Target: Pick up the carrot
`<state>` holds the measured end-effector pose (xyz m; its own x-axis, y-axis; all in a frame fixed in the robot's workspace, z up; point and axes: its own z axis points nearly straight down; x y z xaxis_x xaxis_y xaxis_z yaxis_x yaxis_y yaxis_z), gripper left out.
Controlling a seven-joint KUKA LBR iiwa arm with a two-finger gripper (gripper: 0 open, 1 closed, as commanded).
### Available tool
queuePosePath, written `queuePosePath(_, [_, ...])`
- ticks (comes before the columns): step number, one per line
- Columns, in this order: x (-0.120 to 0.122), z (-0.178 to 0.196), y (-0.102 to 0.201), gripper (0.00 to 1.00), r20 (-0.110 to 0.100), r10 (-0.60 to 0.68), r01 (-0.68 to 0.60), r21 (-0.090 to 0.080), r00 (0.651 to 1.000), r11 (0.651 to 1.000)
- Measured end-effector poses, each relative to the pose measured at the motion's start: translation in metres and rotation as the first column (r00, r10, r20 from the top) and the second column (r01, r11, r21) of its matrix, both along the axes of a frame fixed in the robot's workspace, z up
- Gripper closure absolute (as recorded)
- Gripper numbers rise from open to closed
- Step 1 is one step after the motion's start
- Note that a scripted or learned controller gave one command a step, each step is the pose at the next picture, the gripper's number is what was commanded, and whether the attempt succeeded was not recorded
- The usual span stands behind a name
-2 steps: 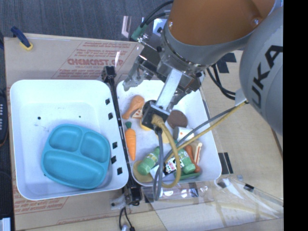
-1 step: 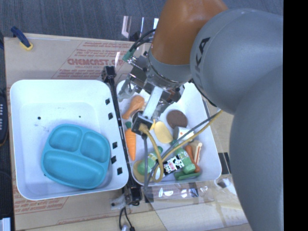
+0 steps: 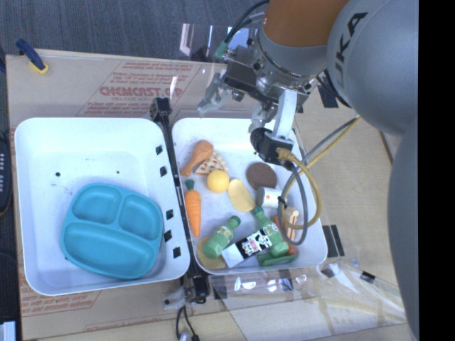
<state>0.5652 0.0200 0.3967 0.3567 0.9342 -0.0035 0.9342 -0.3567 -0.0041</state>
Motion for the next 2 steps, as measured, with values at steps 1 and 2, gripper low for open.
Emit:
queuePosePath(1, [-0.050, -0.136, -0.055, 0.00, -0.009, 0.297, -0.297, 0.003, 0.955, 0.955])
queuePosePath(2, [-0.001, -0.234, -0.116, 0.00, -0.005, 0.583, -0.583, 0.008, 0.812, 0.812])
